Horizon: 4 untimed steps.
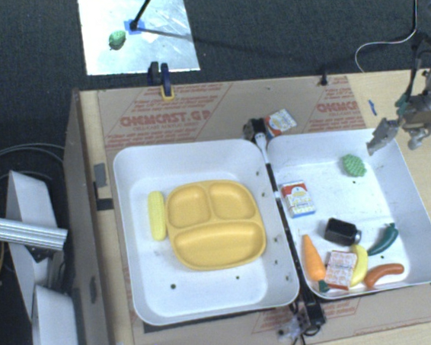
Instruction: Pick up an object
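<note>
My gripper (397, 138) hangs over the far right corner of the right bin (422, 207), with its two fingers spread apart and nothing between them. A green leafy piece (354, 165) lies just left of and below it. Further down the right bin are a small red-and-white box (298, 198), a black block (341, 231), a carrot (312, 257), a snack packet (338, 268), a banana (360, 263), a red sausage (383, 273) and a green pepper (383, 238).
The left bin (147, 282) holds a yellow divided plate (215, 223) and a corn cob (156, 215). A small packet (280, 121) lies on the cardboard behind the bins. A divider (273, 192) separates the two bins.
</note>
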Tool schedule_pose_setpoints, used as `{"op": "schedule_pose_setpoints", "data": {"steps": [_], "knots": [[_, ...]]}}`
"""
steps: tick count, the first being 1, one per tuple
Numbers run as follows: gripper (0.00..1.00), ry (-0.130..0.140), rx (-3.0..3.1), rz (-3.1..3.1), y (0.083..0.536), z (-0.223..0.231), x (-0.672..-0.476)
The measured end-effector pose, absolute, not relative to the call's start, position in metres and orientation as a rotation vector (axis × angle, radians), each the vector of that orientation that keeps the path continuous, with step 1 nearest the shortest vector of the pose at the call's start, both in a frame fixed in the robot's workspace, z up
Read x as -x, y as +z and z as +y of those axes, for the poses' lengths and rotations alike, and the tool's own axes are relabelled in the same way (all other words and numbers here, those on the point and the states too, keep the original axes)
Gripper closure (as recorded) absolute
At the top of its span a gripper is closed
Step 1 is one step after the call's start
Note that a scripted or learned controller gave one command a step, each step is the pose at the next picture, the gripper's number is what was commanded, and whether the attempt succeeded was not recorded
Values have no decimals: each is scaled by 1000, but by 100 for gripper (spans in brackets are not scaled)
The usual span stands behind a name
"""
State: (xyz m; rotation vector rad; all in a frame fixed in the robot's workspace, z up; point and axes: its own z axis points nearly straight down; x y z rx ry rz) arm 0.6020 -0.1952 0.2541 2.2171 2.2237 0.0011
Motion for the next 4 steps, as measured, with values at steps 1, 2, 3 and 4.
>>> {"op": "schedule_pose_setpoints", "data": {"steps": [1,2,3,4], "knots": [[0,-1,-2216,2228,168,-193,-651],[0,1,-2215,2227,108,-193,-661],[0,1,-2214,2225,85,-189,-669],[100,3,-2208,2226,97,-189,-670]]}}
